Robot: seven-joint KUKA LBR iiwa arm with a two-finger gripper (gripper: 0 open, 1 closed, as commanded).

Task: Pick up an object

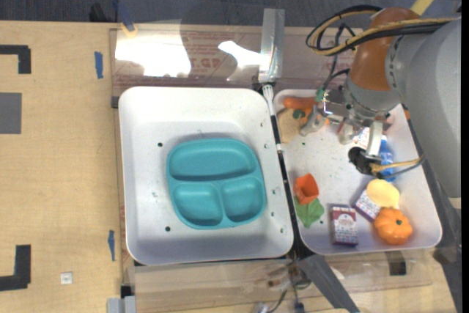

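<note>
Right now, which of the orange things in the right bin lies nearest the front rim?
The round orange pumpkin, at the front right corner beside the small maroon box. The orange piece by the divider sits further back, and the carrot-like one lies at the far end.

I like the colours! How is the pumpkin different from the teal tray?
The pumpkin is orange, round and small; the tray is teal, flat and much bigger. The pumpkin sits in the right bin, the tray in the left bin. Both rest on white bin floors.
</note>
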